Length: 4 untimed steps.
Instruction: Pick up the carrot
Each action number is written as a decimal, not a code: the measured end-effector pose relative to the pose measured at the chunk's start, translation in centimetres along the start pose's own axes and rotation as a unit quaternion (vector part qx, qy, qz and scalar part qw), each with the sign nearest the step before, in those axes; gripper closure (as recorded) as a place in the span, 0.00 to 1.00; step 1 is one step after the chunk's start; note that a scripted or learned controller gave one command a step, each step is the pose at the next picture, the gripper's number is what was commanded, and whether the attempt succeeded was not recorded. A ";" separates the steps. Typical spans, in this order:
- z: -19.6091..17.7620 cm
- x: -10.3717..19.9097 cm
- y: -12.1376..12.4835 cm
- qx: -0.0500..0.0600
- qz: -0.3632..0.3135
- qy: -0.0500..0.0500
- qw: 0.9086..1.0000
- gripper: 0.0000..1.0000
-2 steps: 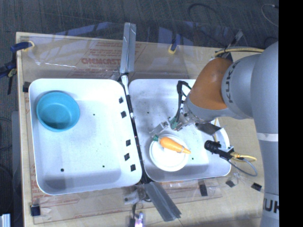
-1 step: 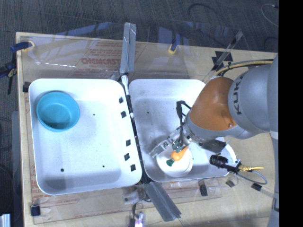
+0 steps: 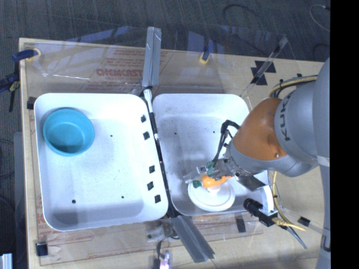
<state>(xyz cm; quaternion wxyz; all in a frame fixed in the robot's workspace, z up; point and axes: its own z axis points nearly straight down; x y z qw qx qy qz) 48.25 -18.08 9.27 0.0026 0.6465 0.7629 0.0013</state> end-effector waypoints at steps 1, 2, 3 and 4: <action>-1.0 0.0 0.2 -0.001 -0.003 -0.001 1.000 1.00; -11.2 1.7 3.1 0.003 0.142 0.001 0.990 1.00; -11.2 1.7 3.1 0.003 0.142 0.001 0.990 0.00; 0.1 2.6 0.0 0.002 0.122 0.001 0.993 0.00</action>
